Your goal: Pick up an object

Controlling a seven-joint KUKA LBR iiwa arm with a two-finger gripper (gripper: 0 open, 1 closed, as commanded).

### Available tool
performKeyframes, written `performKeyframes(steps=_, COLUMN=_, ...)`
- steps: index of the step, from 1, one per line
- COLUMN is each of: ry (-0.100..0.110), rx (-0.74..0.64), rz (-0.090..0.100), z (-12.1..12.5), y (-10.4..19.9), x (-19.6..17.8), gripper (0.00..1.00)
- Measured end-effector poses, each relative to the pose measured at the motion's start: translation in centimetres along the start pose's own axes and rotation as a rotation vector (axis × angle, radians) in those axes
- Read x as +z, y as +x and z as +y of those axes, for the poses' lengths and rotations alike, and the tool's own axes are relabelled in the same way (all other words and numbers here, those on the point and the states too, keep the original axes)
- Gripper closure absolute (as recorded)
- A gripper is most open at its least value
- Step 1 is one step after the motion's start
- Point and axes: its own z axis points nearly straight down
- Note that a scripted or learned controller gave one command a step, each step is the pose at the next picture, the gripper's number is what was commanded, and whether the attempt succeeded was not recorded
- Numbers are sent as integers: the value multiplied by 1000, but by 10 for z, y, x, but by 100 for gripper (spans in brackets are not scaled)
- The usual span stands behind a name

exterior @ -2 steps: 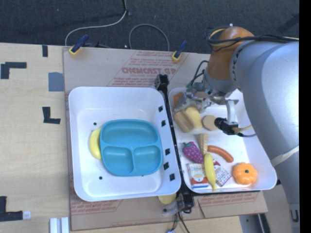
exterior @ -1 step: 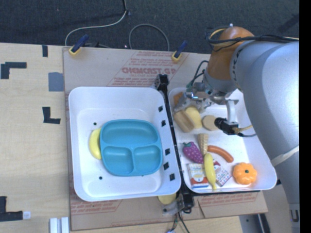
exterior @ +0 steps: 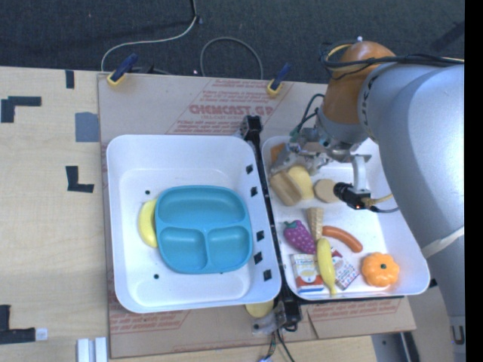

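My gripper [exterior: 305,152] hangs low over the back of the right bin [exterior: 398,236], under the grey wrist with its orange band. Just in front of it lie a tan bread loaf [exterior: 284,189], a yellow piece [exterior: 301,179] and a round tan piece [exterior: 326,191]. Further forward are purple grapes [exterior: 299,236], an ice cream cone [exterior: 314,219], a sausage [exterior: 342,238], a banana [exterior: 326,266], an orange pumpkin [exterior: 379,270] and a small carton [exterior: 304,271]. A small orange item [exterior: 277,154] sits at the gripper's left, partly hidden.
The left bin [exterior: 124,164] holds a blue divided plate [exterior: 204,227] with a yellow item [exterior: 146,223] tucked under its left edge. A black divider [exterior: 260,202] runs between the bins. Cables [exterior: 226,47] lie behind the bench.
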Motion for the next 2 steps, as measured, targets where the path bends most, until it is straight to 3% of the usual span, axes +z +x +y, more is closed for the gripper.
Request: performKeyframes(steps=2, ry=0, rx=2, rz=-4, z=0, y=2, x=0, gripper=0)
